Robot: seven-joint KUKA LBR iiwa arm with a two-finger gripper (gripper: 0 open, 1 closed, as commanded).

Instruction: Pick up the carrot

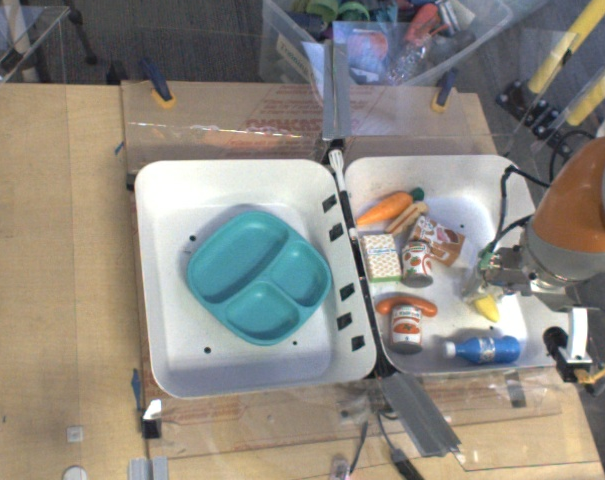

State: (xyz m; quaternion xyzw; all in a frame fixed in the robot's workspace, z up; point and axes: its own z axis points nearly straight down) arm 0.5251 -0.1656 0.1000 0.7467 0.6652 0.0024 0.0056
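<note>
Several toy groceries share the right bin (437, 173) with the carrot (384, 209), which lies at a slant near that bin's upper left corner, green top up and to the right, close to the divider between the two bins. The gripper (485, 286) sits low at the bin's right side, beside a yellow item (488, 307), well apart from the carrot; whether it is spread or closed cannot be told from this slanted view, and nothing is visibly held. To do the step well, the arm should probably lift clear, cross the bin toward the upper left, turn the wrist so the closing direction runs across the carrot's narrow body, and come down on its thick orange middle. Crowding is the main worry: a tan stick-like piece (406, 216) lies just beside the carrot on its lower right, and a green-and-white carton (381, 258) sits just below, so a careless descent could pinch or shove either one. A small can (415, 263), a brown packet (442, 242), a red-labelled jar (406, 324) and a blue bottle (484, 349) lie between or below. The left bin (167, 193) holds a teal divided plate (257, 276)
</note>
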